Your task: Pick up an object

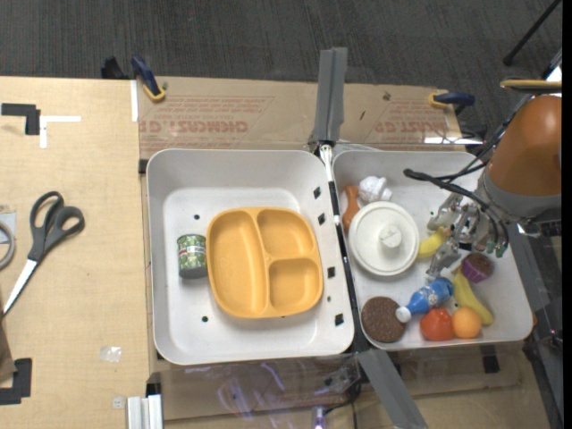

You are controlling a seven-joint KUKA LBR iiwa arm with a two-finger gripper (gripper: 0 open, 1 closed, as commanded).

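My gripper hangs over the right bin near the banana — finger spread I cannot tell; I should centre over one item before descending.

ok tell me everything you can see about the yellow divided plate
The yellow divided plate looks like matte plastic, a rounded rectangle with raised ridges splitting it into three compartments: one long one on its left, two smaller ones on its right. It lies flat and upright in the left bin, with nothing in it. A small green-labelled can lies against its left edge.
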